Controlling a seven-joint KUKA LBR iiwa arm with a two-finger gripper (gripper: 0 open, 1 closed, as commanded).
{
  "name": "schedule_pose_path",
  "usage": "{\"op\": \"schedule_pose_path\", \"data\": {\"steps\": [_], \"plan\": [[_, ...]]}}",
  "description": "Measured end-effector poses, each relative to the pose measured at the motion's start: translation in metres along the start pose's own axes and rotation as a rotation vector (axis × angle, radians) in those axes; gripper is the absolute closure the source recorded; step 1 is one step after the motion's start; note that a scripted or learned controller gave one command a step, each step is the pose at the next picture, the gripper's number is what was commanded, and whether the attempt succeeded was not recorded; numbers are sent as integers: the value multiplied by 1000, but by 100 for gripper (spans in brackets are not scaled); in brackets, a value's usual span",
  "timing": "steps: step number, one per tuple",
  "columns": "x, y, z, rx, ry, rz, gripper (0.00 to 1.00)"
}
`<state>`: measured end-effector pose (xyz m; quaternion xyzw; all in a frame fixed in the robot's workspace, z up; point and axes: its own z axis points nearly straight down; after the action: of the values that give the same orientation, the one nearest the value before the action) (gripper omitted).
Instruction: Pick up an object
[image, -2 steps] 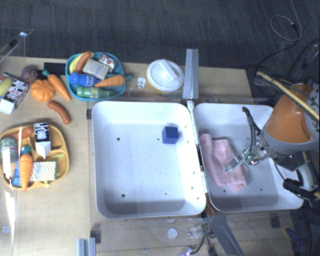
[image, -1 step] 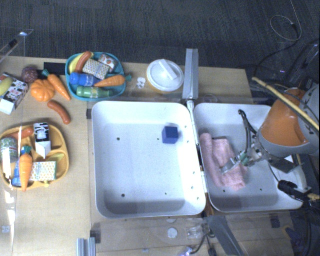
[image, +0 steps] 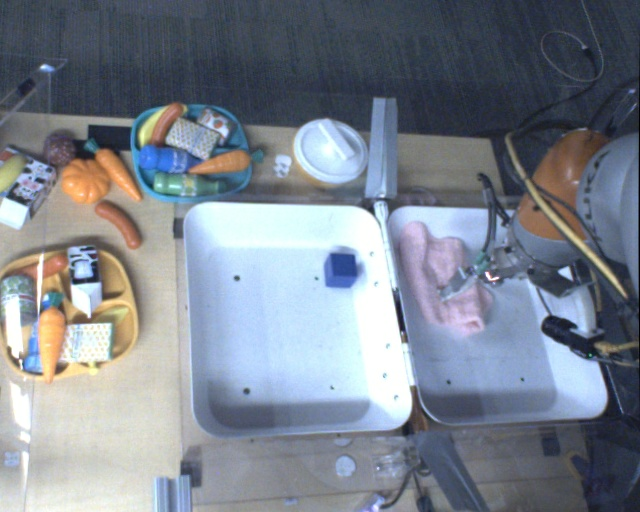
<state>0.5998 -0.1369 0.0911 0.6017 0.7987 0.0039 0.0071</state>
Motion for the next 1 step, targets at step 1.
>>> {"op": "schedule_pose_path", "data": {"steps": [1], "plan": [[18, -13, -1, -1, -1, 2, 0]]}}
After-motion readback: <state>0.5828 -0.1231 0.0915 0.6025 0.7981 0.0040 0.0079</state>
